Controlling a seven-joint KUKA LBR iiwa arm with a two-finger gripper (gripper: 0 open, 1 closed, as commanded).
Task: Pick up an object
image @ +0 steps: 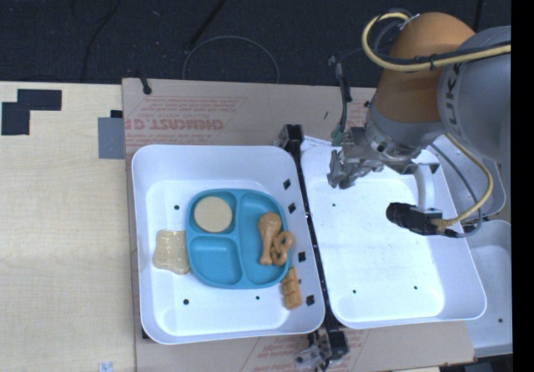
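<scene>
Pincer [341, 176]: over the right bin [392, 295], near its far-left corner; open or closed cannot be told. Left bin [158, 170], beside it, holds a blue tray [221, 266]. On the tray: round cracker [212, 213], drumstick [269, 237], pretzel [283, 247]. Toast [171, 251] touches the tray's left edge.

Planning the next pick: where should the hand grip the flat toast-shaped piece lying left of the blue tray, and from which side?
Probably from straight above, pinching the toast piece across its narrower width. It lies flat on the left bin floor with its right edge against the blue tray, so a side approach looks blocked.
</scene>
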